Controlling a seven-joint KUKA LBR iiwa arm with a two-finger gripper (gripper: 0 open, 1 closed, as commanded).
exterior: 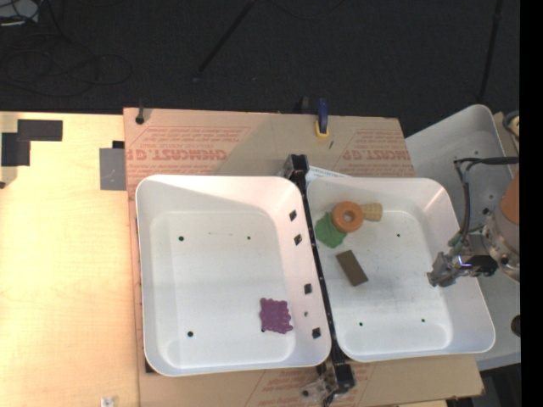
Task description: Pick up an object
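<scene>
I am reaching in from the right with my gripper (445, 271) hanging over the right rim of the right bin (424, 333), about midway between its near and far ends. How my gripper is set is too small and blurred to tell, and nothing is showing in it.

The things I could pick are lying well apart from my gripper, toward the left side of this bin. An orange ring (347, 216) is sitting at the far left, touching a green piece (329, 231) that is lying just near and left of it. A pale yellow piece (372, 212) is resting just right of the ring, against it. A brown block (352, 268) is lying tilted on the bin floor, nearer than the ring and a little right of the green piece, apart from both.

In the left bin (161, 227), a purple object (276, 315) is lying alone toward the near right corner. The two bins are sitting side by side on brown cardboard (229, 147), with black clips (296, 166) joining their shared edge.
</scene>
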